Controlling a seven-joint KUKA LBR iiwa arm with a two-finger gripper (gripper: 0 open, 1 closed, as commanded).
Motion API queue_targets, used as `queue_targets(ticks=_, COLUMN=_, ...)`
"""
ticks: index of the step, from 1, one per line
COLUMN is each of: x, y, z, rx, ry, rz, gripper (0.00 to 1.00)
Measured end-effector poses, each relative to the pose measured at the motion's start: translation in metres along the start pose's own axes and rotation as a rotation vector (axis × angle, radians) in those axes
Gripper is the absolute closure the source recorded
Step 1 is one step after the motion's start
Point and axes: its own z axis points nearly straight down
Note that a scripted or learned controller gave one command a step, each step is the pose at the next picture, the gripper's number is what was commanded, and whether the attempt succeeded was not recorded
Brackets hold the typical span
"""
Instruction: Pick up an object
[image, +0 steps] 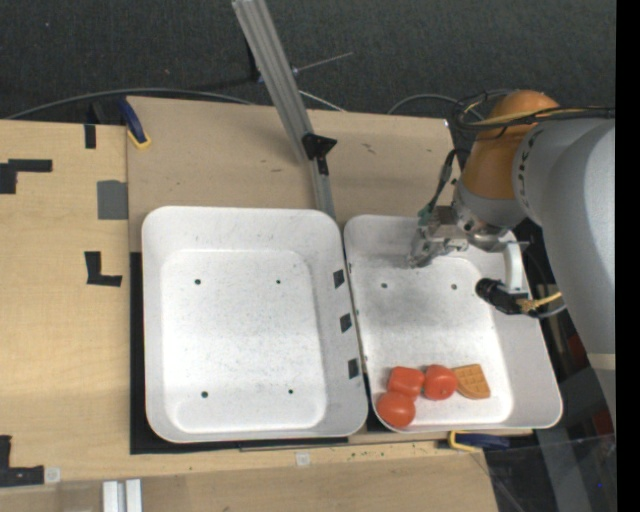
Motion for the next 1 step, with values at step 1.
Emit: queue_targets(ticks=1, x=-0.002, y=0.0022, z=-0.0429, rx=-0.005, ry=0.001, rz=0.002, gripper=1.0)
